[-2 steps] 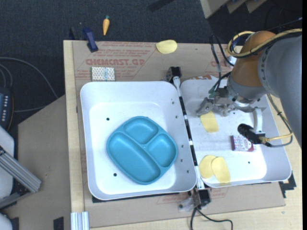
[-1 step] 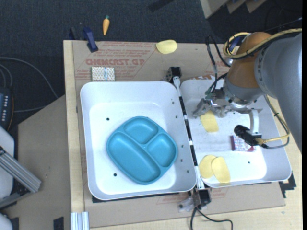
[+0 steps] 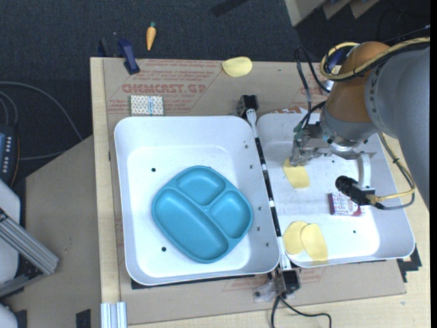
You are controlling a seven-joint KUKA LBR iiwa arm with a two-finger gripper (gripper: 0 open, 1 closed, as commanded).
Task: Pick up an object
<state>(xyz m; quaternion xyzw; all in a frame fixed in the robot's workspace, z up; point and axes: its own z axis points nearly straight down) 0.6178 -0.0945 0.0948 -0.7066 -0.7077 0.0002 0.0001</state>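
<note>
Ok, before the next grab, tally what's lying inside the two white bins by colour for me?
Blue: 1, the blue plastic divided plate in the left white bin.
Yellow: 3, a pale yellow flat piece below the claw, plus two yellow rounded pieces at the right white bin's near edge.
Dark red: 1, a small dark red packet.
Total: 5.

carrot (image 3: 151,36) on floor | blue clip (image 3: 128,57), yellow piece (image 3: 237,66), patterned packet (image 3: 147,104) on surface (image 3: 191,87) behind bins
</note>
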